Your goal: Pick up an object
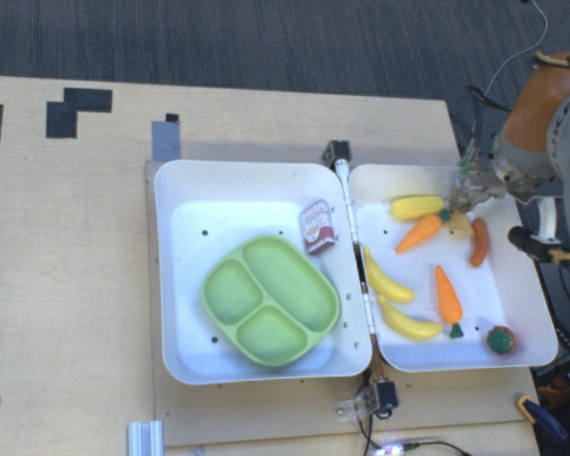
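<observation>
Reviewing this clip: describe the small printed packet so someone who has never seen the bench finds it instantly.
Start at the left white bin, the one holding the green divided plate. Just above the plate's upper right edge, by the ridge between the bins, lies the small packet. It is the bin's one red and white printed item, far smaller than the plate.

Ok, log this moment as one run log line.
pincer low at right bin back edge | near carrot, corn | green plate left bin
</observation>
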Available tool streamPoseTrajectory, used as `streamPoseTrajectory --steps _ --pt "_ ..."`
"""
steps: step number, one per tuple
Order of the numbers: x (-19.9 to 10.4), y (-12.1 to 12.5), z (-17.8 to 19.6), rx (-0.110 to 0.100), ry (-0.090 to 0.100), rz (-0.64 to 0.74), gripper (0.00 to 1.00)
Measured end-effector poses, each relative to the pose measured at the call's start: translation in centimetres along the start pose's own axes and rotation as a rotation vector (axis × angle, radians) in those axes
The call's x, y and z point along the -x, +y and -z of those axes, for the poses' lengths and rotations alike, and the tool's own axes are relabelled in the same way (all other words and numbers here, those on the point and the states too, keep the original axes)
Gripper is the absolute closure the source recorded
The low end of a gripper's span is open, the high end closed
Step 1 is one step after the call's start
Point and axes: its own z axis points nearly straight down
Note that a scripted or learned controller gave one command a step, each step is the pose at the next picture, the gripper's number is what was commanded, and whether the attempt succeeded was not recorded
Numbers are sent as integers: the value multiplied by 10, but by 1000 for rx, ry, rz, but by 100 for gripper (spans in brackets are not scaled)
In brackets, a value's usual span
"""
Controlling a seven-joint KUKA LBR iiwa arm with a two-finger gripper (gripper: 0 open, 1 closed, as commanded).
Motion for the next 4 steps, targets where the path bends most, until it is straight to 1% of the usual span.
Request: streamPoseTrajectory --steps 1,2,3,4 --pt "-7 0 -2 -11 15 3 0" --pt "-5 1 10 -1 5 8 100" --pt "-6 1 10 -2 7 9 0" --pt "-6 3 22 4 4 13 100"
